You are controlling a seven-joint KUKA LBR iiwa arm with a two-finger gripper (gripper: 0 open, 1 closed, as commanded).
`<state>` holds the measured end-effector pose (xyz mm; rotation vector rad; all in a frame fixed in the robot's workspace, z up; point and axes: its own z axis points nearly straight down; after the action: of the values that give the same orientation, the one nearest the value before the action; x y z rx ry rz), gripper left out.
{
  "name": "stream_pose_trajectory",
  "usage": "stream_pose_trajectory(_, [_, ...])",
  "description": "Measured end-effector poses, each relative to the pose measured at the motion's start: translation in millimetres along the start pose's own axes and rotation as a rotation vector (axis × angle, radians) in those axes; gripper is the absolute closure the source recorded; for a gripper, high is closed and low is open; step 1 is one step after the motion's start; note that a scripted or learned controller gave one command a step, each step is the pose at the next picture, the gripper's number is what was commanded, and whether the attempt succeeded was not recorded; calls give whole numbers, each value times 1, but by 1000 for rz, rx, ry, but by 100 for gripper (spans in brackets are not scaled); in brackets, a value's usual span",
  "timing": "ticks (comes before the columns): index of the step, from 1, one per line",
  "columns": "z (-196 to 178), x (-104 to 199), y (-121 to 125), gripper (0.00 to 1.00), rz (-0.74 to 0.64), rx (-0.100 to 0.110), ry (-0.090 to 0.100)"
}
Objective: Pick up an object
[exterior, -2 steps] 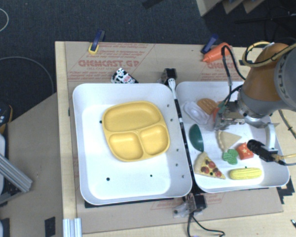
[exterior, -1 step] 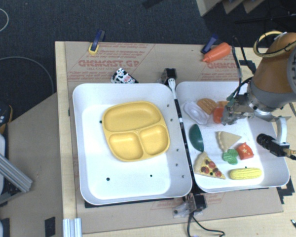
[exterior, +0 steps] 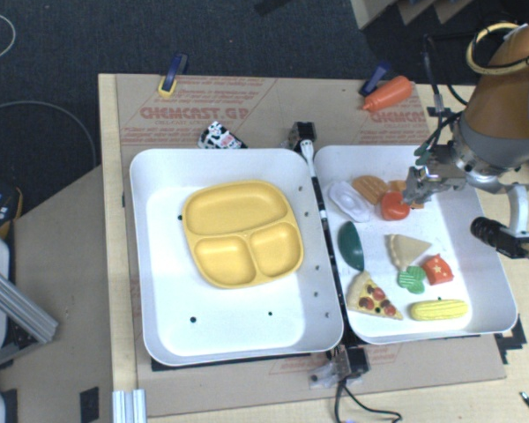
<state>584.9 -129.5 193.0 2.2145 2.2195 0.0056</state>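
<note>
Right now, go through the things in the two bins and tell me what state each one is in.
Yellow three-compartment plastic plate: flat in the left white bin, nothing in its compartments.
Red toy tomato: in the right white bin, directly under the gripper.
Pizza slice toy: lying flat.
Yellow toy corn cob: lying on its side.
Dark green oval toy: lying beside the bins' divider.

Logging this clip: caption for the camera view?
KUKA gripper low over right bin, beside red toy tomato; yellow divided plate in left bin.

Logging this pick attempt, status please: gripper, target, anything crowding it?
Gripper low in right bin, beside red tomato. Nothing seen between fingers. Croissant and white piece close alongside.
</note>
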Motion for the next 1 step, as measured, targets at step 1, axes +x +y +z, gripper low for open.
stream_pose_trajectory(1, [-34,0,1,100,1,1,0])
